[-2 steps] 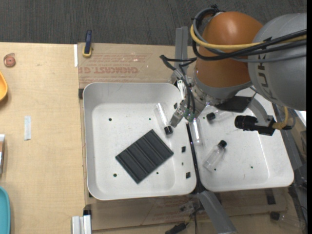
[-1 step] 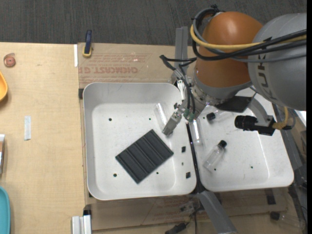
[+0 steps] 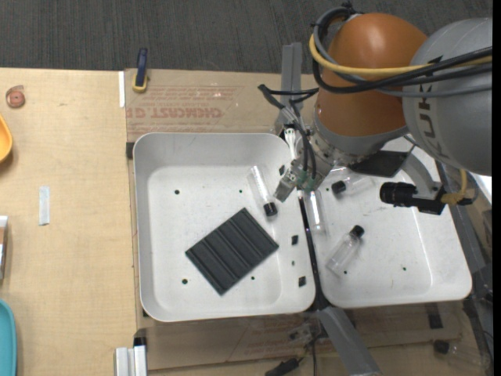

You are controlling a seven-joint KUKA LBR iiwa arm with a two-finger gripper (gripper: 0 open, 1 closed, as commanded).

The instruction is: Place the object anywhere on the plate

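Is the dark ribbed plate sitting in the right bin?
No, the dark ribbed plate lies flat on the floor of the left bin, while the right bin holds a clear vial.

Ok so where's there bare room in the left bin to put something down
Bare floor lies along the left bin's left wall and far-left corner, and on the near-right beside the dark ridged plate. It is crowded at the far-right corner, where the gripper hangs over a clear vial.

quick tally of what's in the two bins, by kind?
Dark ribbed plate: 1
Clear vials with black caps: 2, left bin, right bin
Total: 3
The area under the end effector is too cluttered to count.
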